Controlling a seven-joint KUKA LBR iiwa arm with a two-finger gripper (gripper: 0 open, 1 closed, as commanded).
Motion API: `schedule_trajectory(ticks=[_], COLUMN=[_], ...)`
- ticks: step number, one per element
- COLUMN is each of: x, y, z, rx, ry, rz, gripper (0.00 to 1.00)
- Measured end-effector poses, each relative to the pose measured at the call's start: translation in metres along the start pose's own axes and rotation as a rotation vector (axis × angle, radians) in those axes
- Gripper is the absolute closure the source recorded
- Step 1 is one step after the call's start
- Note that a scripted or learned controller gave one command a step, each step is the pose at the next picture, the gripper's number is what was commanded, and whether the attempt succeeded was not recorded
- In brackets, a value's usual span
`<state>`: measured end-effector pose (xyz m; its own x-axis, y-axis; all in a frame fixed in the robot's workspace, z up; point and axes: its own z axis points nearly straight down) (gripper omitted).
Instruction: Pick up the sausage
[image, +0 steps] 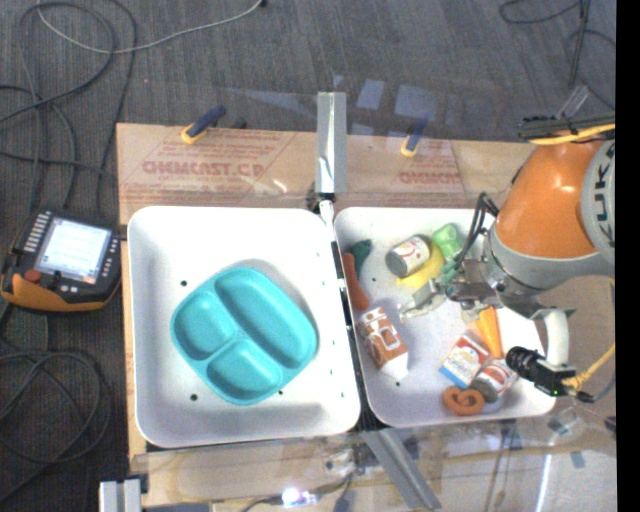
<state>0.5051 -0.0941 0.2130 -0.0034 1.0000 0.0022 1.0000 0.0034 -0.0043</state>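
Observation:
The sausage (462, 401) is a short, curved orange-brown piece lying at the front of the right bin (420, 400), next to a small can (493, 381). My gripper (437, 293) hangs over the middle of the right bin, just below a yellow piece (428, 270). It is well back and to the left of the sausage. Its fingers stand open with nothing between them. The orange and grey wrist covers the bin's right side.
The right bin also holds a tipped can (407, 256), a green piece (447, 240), a reddish long piece with a green end (352, 282) along the left wall, a carton (384, 339), an orange carrot (489, 329) and a blue-red box (463, 361). A teal divided plate (245, 333) lies in the left bin (160, 240).

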Motion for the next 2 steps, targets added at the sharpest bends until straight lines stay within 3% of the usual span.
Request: schedule_trajectory(ticks=[1,2], x=[0.027,-0.016], y=[-0.012,0.031], z=[0.03,0.064], rx=[-0.001,-0.001], ry=[-0.001,0.0], rz=[-0.142,-0.073], gripper=[0.0,0.0])
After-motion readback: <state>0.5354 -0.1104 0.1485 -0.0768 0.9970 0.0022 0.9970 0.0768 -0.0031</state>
